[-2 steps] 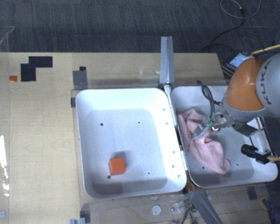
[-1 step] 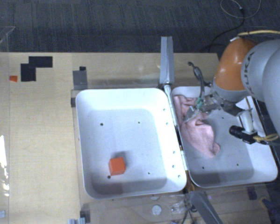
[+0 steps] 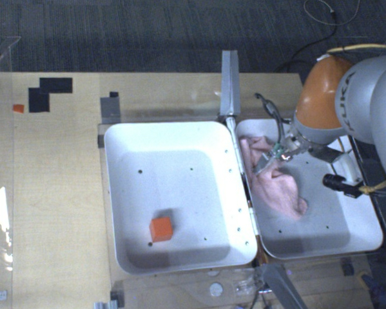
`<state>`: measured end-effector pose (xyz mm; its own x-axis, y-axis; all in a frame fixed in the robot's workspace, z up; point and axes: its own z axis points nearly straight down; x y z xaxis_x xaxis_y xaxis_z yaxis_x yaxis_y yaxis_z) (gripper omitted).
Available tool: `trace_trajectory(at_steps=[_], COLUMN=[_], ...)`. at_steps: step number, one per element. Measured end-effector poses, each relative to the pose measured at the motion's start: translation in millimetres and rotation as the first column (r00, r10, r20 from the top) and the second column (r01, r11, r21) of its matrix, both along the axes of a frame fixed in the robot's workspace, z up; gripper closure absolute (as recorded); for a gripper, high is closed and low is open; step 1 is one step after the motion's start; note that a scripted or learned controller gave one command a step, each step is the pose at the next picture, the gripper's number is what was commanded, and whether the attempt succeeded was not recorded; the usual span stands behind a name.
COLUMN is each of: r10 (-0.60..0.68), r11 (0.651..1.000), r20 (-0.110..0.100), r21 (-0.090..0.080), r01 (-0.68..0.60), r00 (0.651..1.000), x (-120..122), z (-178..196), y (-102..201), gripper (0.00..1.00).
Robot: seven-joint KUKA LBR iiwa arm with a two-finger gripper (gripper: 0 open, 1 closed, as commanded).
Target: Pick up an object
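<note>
A pink cloth (image 3: 277, 188) lies crumpled along the left side of the right bin (image 3: 326, 240). My gripper (image 3: 271, 161) reaches down from the right onto the cloth's upper part, and its tips sit in the folds. A small orange block (image 3: 161, 229) rests in the lower left part of the left bin (image 3: 173, 151), far from the gripper. The arm's orange band (image 3: 319, 102) and grey wrist hang over the right bin's upper right corner.
A metal divider post (image 3: 229, 84) stands between the bins at the back. Black cables (image 3: 340, 183) run over the right bin's right side. Black marks (image 3: 46, 91) and a small orange tag (image 3: 18, 109) lie on the bench at the far left.
</note>
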<state>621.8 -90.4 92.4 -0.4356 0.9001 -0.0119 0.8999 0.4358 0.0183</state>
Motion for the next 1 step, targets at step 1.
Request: trace_trajectory(at_steps=[1], r10=[-0.153], r11=[0.988], r20=[-0.025], r21=[0.007], r01=[0.153], r00=[0.988], x=[48.6], z=[-2.3], y=[-17.3], gripper=[0.00])
